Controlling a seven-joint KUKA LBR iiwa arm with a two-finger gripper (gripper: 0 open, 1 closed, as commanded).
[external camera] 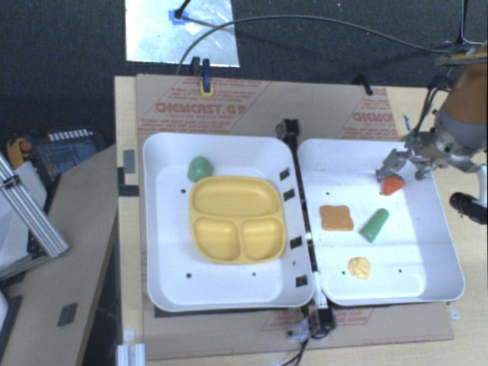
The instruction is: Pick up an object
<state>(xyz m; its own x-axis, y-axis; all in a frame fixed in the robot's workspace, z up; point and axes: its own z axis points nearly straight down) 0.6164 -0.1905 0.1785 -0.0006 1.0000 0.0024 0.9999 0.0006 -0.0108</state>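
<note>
Low in the frame, right of middle: a small yellow lump (359, 267) in the right bin (435, 280), near its front wall. A bit higher, a green block (374, 225), lying at a slant. Just left of it, a flat brown piece like toast (335, 218), close but not touching.

In the left bin (164, 280), near the middle of the frame: a big yellow tray (236, 218) with three parts. Above the tray's upper left corner, a round green ball (200, 168), right beside the rim.

Higher on the right: a small red thing (391, 184) on the floor of the right bin, near the back. Right over it, the gripper (402, 172), reaching in from the right edge of the frame. Fingers spread wide, with nothing between them. Red thing just under the tip of the finger on the left; hard to say if touching.

Under both bins, a brown cardboard sheet (229, 101) on the tabletop (122, 113). At the top left of the frame, a shiny silver sheet (183, 17) on dark floor.
</note>
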